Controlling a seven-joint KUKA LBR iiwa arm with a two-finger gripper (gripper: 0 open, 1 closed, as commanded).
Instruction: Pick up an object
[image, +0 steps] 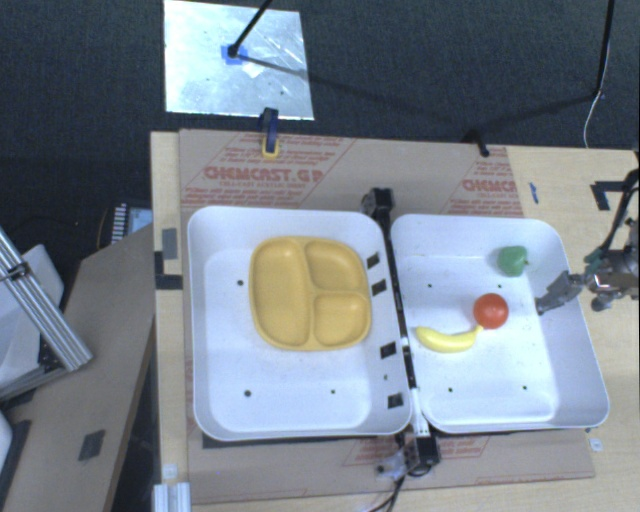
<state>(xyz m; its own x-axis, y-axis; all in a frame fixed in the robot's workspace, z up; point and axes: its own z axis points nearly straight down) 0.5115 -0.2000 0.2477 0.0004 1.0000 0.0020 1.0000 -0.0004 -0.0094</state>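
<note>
**Approach stage: gripper at the rim, nothing picked yet**

The right bin (575, 330) serves as the landmark here. Three objects lie on its floor. A red tomato-like ball (491, 310) sits near the bin's middle. A yellow banana (447, 339) lies just beside that ball, on the side toward the left bin (215, 300), with its upturned tip touching or nearly touching the ball. A small green fruit (513, 260) rests toward the bin's far wall, apart from the other two.

The gripper (556, 291) reaches in at the bin's right-hand rim, a grey finger-like part pointing toward the ball. At this size I cannot tell how far the jaws stand apart. Nothing is visible between them, so nothing is in their grasp.

In my judgement the task is at its opening step: the arm is entering the bin and no object has been lifted. All three candidates lie free on the bin floor. The ball is nearest to the gripper and looks the likeliest target.

The next move calls for travelling further over the bin until the jaws are above one object, then lowering around it. The ball could roll, and the banana crowding it leaves little room on that side. The green fruit stands clear, which may make it easier.

In the left bin sits a yellow divided plate (308, 292), well apart from the gripper.
</note>
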